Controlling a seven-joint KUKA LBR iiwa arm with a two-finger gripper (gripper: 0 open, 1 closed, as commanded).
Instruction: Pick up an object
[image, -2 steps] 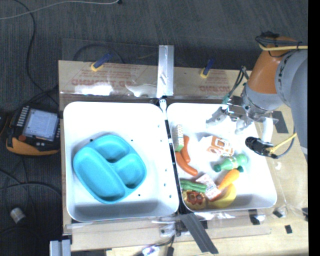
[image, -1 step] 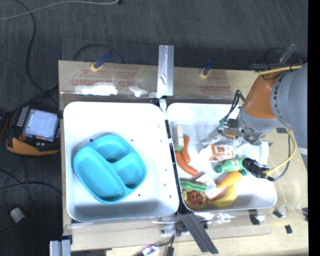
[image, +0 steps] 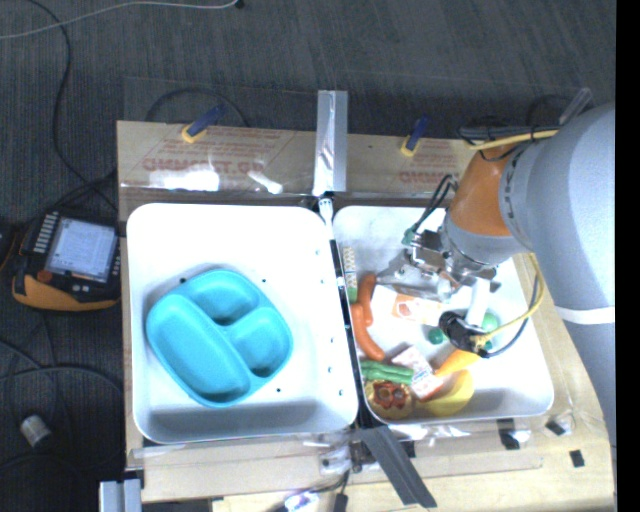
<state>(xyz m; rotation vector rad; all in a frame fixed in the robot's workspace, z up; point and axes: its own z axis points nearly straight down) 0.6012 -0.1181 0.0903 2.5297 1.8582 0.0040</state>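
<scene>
I see the grey arm's two-finger gripper (image: 432, 283) low inside the right shallow white bin (image: 535, 385), but I cannot tell its state, nor whether it grips anything. Just beside it to the camera's left lies a long orange carrot-shaped toy (image: 365, 325). Nearer the camera from it sits a yellow banana-shaped toy (image: 452, 392). Well to its left, the left shallow white bin (image: 160, 225) holds a blue divided plastic tray (image: 218, 335).
</scene>
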